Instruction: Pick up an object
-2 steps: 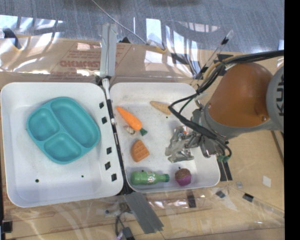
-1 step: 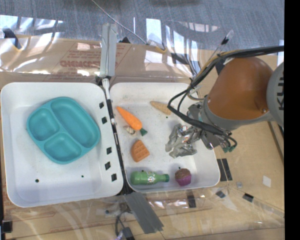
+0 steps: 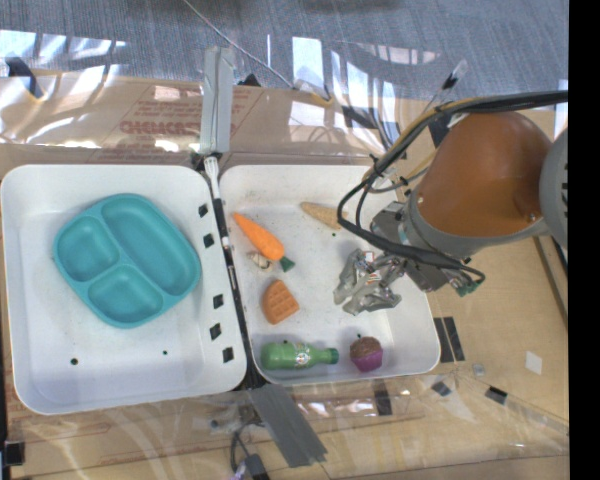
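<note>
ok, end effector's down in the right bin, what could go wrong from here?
1. The end effector sits over bare bin floor, with the nearest items apart from it, so it may close on nothing.
2. The purple toy and green bottle lie against the right bin wall, leaving little finger room.

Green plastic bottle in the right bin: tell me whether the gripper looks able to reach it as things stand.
Probably yes. The green plastic bottle lies uncovered near the bin's front wall; the gripper hovers close by, nothing between.
</note>
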Robot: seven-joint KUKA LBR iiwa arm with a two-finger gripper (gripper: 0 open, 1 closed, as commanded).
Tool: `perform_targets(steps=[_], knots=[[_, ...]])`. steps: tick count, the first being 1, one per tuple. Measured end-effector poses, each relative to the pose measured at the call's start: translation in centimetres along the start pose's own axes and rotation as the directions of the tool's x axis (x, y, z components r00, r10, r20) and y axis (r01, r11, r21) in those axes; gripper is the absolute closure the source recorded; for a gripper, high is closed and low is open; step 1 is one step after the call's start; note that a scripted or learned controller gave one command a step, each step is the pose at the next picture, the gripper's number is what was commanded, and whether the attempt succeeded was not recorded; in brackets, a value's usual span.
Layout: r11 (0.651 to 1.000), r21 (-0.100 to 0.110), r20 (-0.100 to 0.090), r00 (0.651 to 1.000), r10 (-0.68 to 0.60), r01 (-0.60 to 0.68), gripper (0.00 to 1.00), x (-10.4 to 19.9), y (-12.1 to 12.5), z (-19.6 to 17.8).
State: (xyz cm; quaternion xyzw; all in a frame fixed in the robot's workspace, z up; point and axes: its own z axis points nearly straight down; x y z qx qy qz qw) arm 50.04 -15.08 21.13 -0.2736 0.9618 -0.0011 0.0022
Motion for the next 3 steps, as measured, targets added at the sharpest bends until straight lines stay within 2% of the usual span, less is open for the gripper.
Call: perform_targets(steps=[1, 2, 3], knots=[[0.99, 0.002, 0.002, 0.99, -0.141, 0.141, 1.0, -0.3, -0.6, 0.6], [0.961, -0.004, -0.003, 0.961, -0.278, 0.278, 1.0, 0.4, 0.9, 1.0], [1.0, -0.001, -0.001, 1.0, -0.012, 0.012, 1.0, 1.2, 0.2, -0.6]])
